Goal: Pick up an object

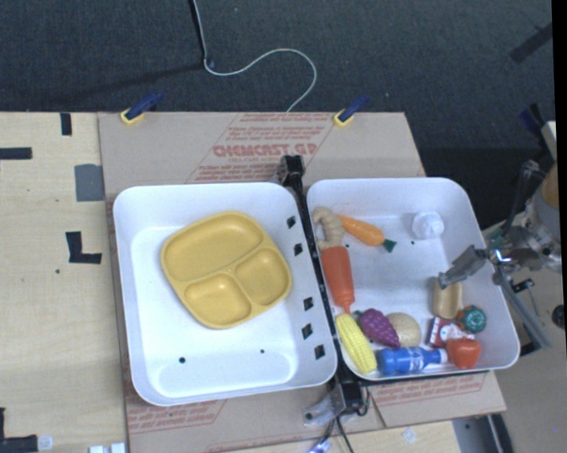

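Note:
The right bin point(451, 197) holds several toy foods. An orange carrot point(363, 230) lies near its back, beside a white cap point(427, 225). A red-orange sausage shape point(338, 275) lies along the left wall, with a yellow corn cob point(354, 343), purple grapes point(377, 327) and a blue bottle point(409, 361) toward the front. My gripper point(459, 268) reaches in over the bin's right side. It hangs just above a tan piece point(445, 301), and I cannot tell whether it touches it.
The left bin point(145, 274) carries a yellow divided plate point(227, 268). A red tomato point(464, 353) and a green-and-red ball point(472, 319) crowd the right bin's front right corner. A white cable point(258, 62) loops behind the bins.

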Robot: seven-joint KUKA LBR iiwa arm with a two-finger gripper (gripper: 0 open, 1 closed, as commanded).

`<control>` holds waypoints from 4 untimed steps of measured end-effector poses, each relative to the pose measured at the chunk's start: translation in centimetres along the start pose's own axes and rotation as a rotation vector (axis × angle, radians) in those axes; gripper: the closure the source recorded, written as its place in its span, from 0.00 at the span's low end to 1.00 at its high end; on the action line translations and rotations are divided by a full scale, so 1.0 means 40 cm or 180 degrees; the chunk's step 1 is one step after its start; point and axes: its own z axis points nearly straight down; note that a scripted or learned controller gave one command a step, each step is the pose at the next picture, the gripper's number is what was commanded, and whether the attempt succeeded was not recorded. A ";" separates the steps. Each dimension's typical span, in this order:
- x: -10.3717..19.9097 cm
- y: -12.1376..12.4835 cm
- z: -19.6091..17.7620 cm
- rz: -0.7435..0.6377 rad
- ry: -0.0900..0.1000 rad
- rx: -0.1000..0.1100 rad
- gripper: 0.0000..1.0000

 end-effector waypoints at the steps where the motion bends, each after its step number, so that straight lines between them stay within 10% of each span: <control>1: 0.002 0.001 -0.025 -0.0005 0.0000 0.0001 1.00; 2: 0.159 0.084 -0.166 -0.0026 -0.0002 -0.0024 1.00; 3: 0.108 -0.006 -0.290 0.0005 -0.0005 -0.0013 1.00; 4: 0.244 -0.010 -0.216 -0.0010 0.0001 0.0005 1.00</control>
